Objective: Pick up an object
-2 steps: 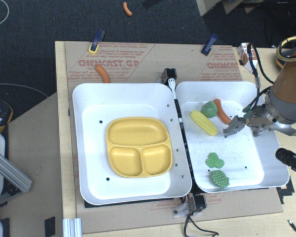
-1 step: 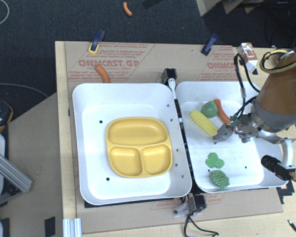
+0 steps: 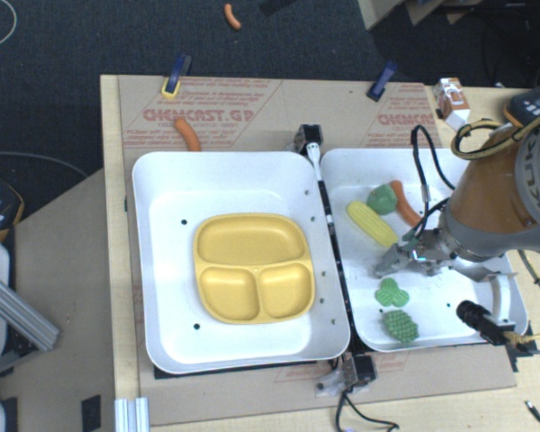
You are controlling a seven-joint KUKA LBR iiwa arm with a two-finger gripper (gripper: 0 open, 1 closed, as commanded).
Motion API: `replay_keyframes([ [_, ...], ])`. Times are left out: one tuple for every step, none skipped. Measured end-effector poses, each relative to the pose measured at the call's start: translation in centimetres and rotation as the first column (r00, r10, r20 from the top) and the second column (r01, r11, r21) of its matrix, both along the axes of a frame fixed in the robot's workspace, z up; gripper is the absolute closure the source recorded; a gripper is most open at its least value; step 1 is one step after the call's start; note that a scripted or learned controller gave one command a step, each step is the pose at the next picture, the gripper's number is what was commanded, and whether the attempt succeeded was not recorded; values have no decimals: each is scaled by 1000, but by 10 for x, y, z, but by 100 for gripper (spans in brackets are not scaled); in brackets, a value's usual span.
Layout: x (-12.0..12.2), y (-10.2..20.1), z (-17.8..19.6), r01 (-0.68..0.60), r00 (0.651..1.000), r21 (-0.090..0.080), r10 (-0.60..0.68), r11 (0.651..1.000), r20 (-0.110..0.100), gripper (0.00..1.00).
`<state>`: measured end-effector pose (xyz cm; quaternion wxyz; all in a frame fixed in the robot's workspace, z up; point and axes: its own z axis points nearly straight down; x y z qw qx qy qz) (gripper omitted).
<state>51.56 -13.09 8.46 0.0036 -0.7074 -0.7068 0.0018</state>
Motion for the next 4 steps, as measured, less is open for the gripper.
replay_keyframes([
  [0,0,0,0,1000,-1,0,1000,4,0],
  [0,0,10,1,1000,-2,-1,1000,7,100],
  [-5,0,71,-1,1000,-5,1,1000,15,100],
  [3,6,131,-3,1000,-4,3,1000,16,100],
])
